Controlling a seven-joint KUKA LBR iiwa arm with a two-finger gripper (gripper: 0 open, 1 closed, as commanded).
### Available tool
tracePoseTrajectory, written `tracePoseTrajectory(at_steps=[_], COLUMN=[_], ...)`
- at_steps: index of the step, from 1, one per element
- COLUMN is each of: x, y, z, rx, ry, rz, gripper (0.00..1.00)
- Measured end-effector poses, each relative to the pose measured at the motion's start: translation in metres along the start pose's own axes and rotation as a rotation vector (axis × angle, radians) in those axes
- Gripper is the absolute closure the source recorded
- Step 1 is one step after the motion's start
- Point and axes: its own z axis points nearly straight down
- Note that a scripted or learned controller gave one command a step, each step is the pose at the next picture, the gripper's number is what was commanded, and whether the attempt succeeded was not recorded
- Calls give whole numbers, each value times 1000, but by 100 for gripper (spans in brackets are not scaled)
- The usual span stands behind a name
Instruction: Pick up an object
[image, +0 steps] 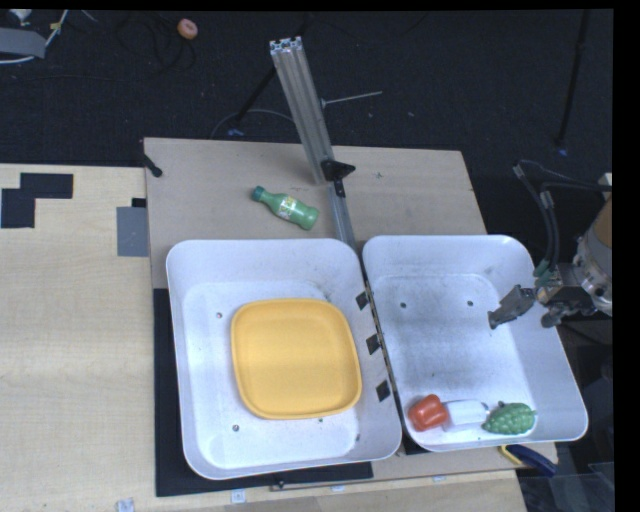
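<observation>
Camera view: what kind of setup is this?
Probably a robot lab pick-and-place test bench: two shallow white plastic bins side by side, toy props like a square yellow plastic plate and small green plastic bottle, and cables on dark floor.

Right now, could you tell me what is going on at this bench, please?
A robot arm reaches in from the right, its pincer open over the right bin's right side, holding nothing. A red pepper, a white object and a green bunch lie along that bin's near edge. The left bin holds a yellow plate. A green bottle lies on the bench behind the bins. Nothing has been picked up yet.
</observation>
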Motion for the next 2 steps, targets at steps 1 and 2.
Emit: tracePoseTrajectory(at_steps=[1, 2], x=[-7, -1], y=[6, 11], z=[52, 97], rx=[4, 4], ry=[1, 1], rz=[0, -1], gripper=[0, 0])
